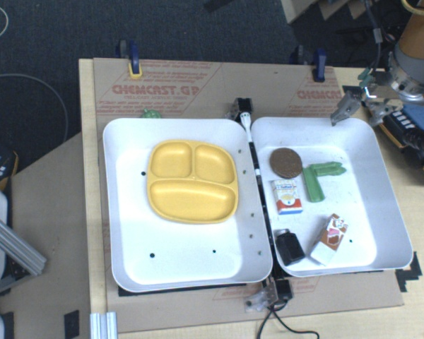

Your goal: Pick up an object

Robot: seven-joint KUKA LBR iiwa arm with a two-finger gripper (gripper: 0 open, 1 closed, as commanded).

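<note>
Hovering at the far right corner of the right bin (389, 189), the gripper (350, 106) grasps nothing; whether it is spread or clenched you cannot tell. Pre-approach step, by my reading. Candidates lie inside this bin: brown disc (286, 162), green piece (318, 177), small carton (330, 238). Next you need a descent over one, centred.

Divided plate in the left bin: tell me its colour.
Plain yellow; the divided plate shows clearly in the camera view.
</note>
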